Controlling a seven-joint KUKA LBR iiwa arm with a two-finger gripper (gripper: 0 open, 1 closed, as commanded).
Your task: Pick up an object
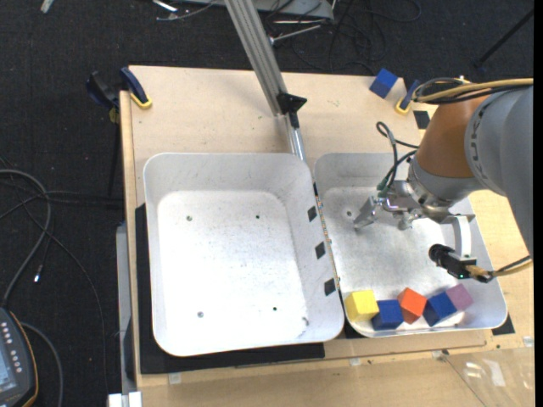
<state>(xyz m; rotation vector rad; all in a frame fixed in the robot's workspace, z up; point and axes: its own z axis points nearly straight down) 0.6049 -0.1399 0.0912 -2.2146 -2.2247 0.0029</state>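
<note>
Blocks [411, 305] at bin's near edge, well apart from gripper [366, 216].

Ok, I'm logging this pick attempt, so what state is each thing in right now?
Gripper: low over the right bin, nothing seen between its fingers.
Yellow block: resting at the right bin's near edge.
Two blue blocks: same row, resting.
Orange block: between the blues, tilted.
Purple block: row's right end.
Blue block: on the bench, outside the bins.

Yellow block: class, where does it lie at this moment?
The yellow block lies in the right bin, at its near left corner, leftmost in a row of blocks, touching a blue block.
</note>
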